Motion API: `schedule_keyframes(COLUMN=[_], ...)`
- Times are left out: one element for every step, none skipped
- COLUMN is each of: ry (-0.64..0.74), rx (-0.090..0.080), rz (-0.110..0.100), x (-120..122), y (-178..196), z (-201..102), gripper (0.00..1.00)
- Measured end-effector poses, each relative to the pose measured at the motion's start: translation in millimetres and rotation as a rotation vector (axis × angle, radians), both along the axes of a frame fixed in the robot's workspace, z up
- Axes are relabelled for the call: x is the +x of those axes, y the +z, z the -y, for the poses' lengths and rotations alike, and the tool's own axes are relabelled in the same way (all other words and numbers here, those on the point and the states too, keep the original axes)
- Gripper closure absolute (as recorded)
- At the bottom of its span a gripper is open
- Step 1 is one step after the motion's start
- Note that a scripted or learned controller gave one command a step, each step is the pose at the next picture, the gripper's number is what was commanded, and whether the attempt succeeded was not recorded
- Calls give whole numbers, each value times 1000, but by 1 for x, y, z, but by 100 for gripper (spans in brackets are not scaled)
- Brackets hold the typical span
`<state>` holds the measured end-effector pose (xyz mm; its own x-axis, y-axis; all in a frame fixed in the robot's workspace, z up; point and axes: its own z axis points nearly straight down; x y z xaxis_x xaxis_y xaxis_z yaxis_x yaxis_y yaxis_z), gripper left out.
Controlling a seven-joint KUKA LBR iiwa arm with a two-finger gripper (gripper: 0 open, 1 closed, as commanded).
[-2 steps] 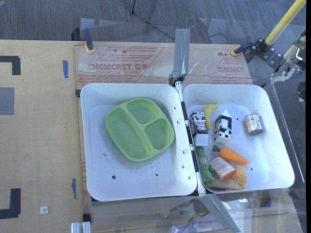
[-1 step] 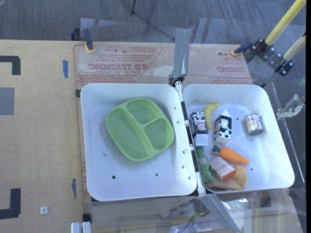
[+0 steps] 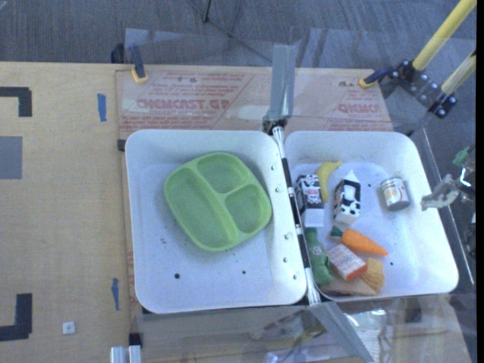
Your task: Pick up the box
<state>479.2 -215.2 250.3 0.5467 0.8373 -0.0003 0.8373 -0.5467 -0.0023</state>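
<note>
Camera view: one box, one green plate.

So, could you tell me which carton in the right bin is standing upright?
The black-and-white milk carton; the orange box and small dark carton lie flat.

Red "CHEMCAST GP" print on brown board behind bins, repeated partly at right

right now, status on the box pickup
End effector at right bin's right edge, holding nothing. Box untouched, bottom of right bin. Carrot and wedge crowd it.
</note>
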Motion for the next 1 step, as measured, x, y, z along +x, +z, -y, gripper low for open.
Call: schedule_keyframes(ry=[-54], rx=[12], rz=[6], x=[5], y=[-154], z=[-9], gripper=[0])
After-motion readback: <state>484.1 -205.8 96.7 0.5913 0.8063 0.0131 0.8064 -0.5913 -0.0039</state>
